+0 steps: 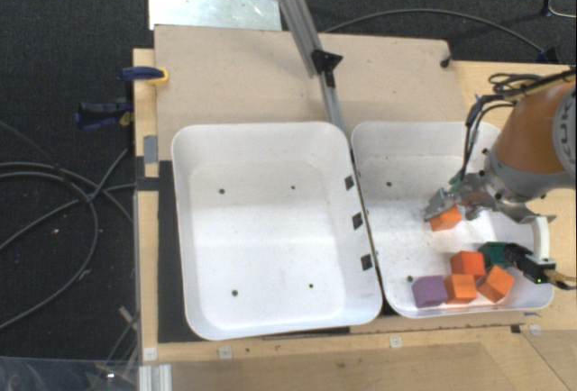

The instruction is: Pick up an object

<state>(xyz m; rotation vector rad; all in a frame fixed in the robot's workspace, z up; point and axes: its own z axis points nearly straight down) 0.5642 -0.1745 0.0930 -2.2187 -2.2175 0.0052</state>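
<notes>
Reaching into the right bin, gripper down on an orange block

The gripper (451, 206) is low inside the right bin (397, 133), and the orange block (444, 221) sits right at its tip, touching it on the side facing the camera. Whether the hand is open or clamped on that block, I cannot tell; the metal of the hand covers the block's upper edge. Behind the hand, the grey arm (523, 184) with its orange band (530, 132) leads away to the view's right.

Nearer the camera than the hand, and a little apart from it, a cluster lies against the bin's front wall. The upper orange cube (467, 262) is closest to the hand. The middle orange cube (462, 287) and the outer orange cube (495, 283) lie just past it, pressed together. A purple block (429, 291) sits beside the middle cube, on the side toward the other bin.

Farther from the hand, across the shared wall with its three black clips (357, 221), lies the left bin (261, 139). Beyond both bins, the brown bench board (234, 74) carries a slanted metal pole (297, 11). Farthest from the hand, a blue clamp (142, 74) grips the board's far corner.
</notes>
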